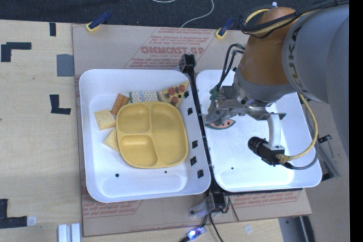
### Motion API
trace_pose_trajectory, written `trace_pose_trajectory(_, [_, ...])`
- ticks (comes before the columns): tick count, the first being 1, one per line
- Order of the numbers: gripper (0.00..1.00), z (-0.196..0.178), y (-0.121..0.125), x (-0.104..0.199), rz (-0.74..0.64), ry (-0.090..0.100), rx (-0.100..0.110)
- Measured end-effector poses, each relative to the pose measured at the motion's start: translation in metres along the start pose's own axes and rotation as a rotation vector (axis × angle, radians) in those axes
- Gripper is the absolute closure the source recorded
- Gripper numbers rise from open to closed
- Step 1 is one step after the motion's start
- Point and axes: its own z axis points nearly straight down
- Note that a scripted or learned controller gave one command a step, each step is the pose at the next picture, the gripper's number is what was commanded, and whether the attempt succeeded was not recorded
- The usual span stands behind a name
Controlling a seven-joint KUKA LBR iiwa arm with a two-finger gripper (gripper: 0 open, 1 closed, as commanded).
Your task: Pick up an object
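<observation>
A yellow divided plate (152, 134) lies in the left bin (96, 175). Around its upper left edge sit small toy foods: a tan square (104, 119), a brown piece (119, 103), a patterned slab (143, 96) and a pizza-like wedge (174, 93). My gripper (220, 113) hangs low over the left side of the right bin (266, 178), near the divider. Directly under it lies a small round pinkish piece (221, 122), partly hidden by the wrist.
The arm's grey body and orange band (266, 59) cover the upper right of the right bin. A black cable fitting (264, 150) hangs over the bin's middle. A black divider (195, 122) runs between the bins. Cardboard lies under both.
</observation>
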Motion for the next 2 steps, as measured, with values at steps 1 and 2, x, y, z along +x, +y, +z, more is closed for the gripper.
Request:
trace_pose_trajectory(1, [1.0, 0.0146, 0.0081, 0.007, 0.003, -0.002, 0.002])
trace_pose_trajectory(2, [1.0, 0.0147, -0.0002, 0.006, 0.003, -0.002, 0.002])
